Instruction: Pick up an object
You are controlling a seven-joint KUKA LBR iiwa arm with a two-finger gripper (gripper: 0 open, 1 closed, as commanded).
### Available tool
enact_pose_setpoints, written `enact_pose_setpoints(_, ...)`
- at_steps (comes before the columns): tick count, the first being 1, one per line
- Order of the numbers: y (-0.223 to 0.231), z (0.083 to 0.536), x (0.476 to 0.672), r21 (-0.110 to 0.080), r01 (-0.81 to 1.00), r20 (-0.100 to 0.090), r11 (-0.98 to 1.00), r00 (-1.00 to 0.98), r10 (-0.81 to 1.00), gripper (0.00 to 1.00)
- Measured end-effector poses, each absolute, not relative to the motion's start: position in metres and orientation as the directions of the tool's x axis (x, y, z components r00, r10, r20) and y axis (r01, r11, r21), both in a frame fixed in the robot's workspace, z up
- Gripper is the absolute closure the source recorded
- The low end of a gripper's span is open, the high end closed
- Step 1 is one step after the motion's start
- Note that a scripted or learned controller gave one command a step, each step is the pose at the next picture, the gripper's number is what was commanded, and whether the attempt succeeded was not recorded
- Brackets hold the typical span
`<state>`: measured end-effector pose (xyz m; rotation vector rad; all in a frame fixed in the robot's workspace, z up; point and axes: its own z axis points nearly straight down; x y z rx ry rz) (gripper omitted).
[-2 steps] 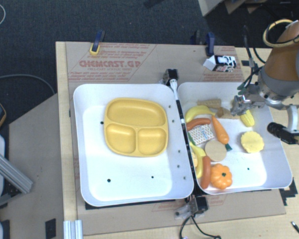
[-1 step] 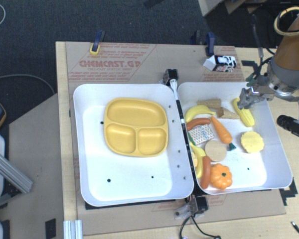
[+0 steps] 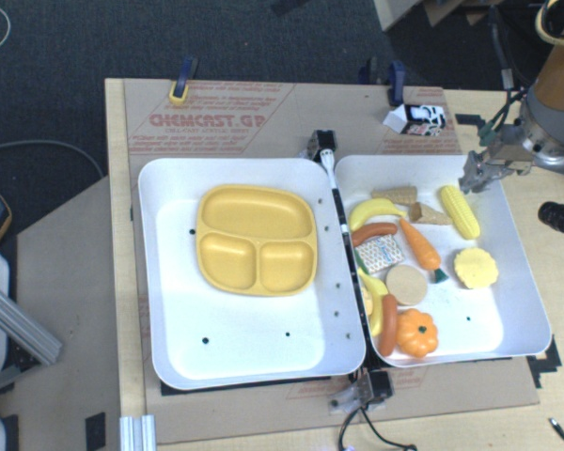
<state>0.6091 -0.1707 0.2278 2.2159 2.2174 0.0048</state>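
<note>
just gripper above right bin, near corn

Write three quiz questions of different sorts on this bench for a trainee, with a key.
1. True or false: the yellow divided tray lies in the right bin.
2. Which item lies nearest the pincer? A) corn cob B) small pumpkin C) carrot
3. Fill in: the toy foods are heaped in the ___ bin.

Key: 1 false, it lies in the left bin; 2 A; 3 right.
</note>
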Motion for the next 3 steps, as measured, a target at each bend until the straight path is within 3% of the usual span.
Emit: enact_pose_setpoints(3, -0.014, 0.230, 0.641, 0.004, 1.000, 0.001, 0.007, -0.007, 1.000, 1.00)
